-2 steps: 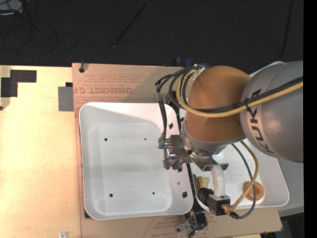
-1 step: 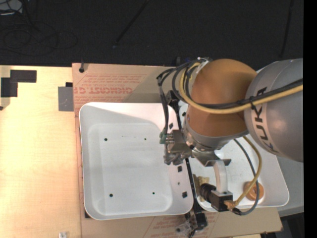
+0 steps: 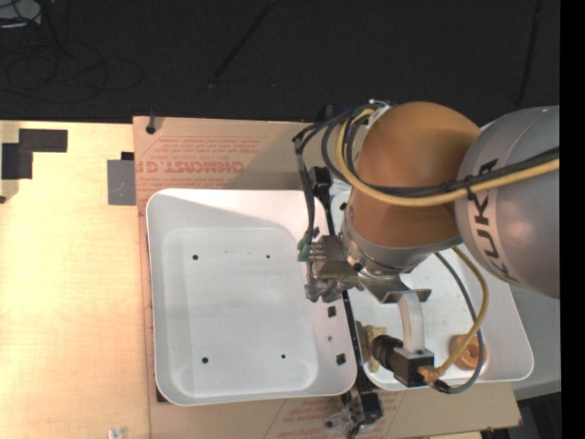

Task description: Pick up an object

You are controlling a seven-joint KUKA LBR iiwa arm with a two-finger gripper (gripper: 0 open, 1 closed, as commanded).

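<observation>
Wide bare floor across the left bin (image 3: pixel 233 300), open from above and from its left and near sides. Hemmed in along the right wall by the gripper (image 3: pixel 322 271), hanging low over the rims where both bins meet. Roofed over across most of the right bin (image 3: pixel 505 341) by the bulky arm (image 3: pixel 411 144); narrow bare strip of floor along its far right edge

Left bin (image 3: pixel 228 300), right bin (image 3: pixel 508 341) on brown cardboard (image 3: pixel 210 158), pale wooden bench (image 3: pixel 64 291).
</observation>
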